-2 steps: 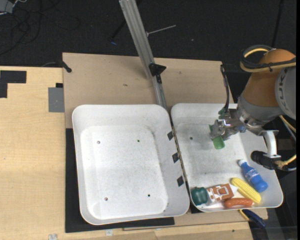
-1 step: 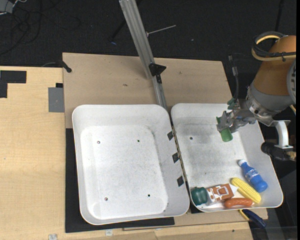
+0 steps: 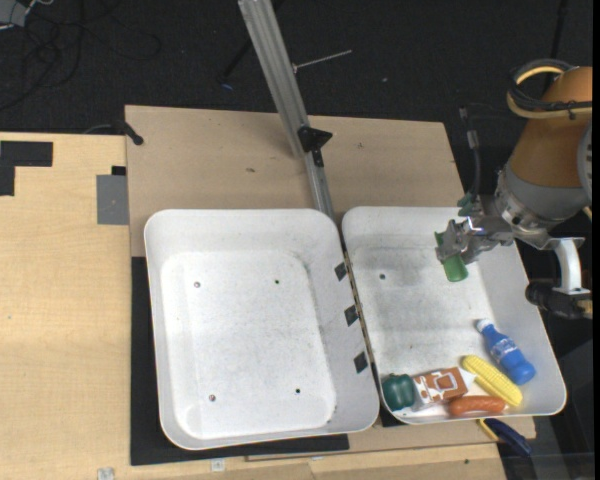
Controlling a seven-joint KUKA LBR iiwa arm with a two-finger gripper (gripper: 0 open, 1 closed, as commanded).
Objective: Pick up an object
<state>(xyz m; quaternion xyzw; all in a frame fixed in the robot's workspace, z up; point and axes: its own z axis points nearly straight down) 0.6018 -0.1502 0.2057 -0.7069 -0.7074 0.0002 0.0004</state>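
A: What lies nearest the camera?

B: In the right bin (image 3: 420, 298), along its near edge: a dark green object (image 3: 398, 391), a white and orange packet (image 3: 440, 383), a red-orange sausage-shaped piece (image 3: 475, 405), a yellow corn cob (image 3: 492, 380) and a blue bottle (image 3: 506, 354) just behind the corn. The left bin (image 3: 180, 268) sits beside it, the two rims touching.

A: And farther back?

B: The gripper (image 3: 458, 248) hangs over the far part of the right bin, with a small green object (image 3: 455, 266) at its fingertips. It looks pinched between the fingers, though the view is too coarse to be sure.

A: Beyond that?

B: A grey metal rail (image 3: 280, 88) slants away from the bins' far edge across the bench (image 3: 210, 158).
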